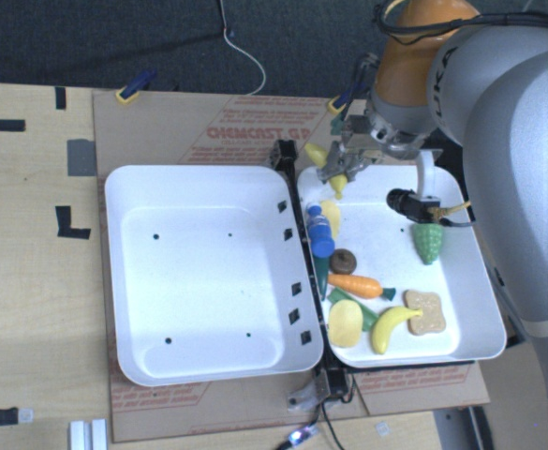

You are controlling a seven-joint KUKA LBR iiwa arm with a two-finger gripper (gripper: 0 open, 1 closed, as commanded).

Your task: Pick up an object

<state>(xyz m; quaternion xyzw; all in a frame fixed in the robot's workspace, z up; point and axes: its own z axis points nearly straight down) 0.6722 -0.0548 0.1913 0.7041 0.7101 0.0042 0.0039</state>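
Observation:
My gripper (337, 172) hangs over the far left corner of the right bin (470, 289). It is shut on a small yellow toy (336, 186), which pokes out below the fingertips and also shows to their left. In the bin below lie a blue bottle (318, 233), a brown ring (344, 261), a carrot (355, 286), a yellow fruit (345, 323), a banana (392, 330), a slice of toast (426, 312) and a green cone-shaped toy (429, 243). Another yellow piece (331, 216) lies just behind the bottle.
The left bin (199, 270) stands beside the right one, and they meet at a ridge with black clips (297, 289). Both sit on a cardboard sheet (236, 129). A white cable (241, 50) runs down from the back.

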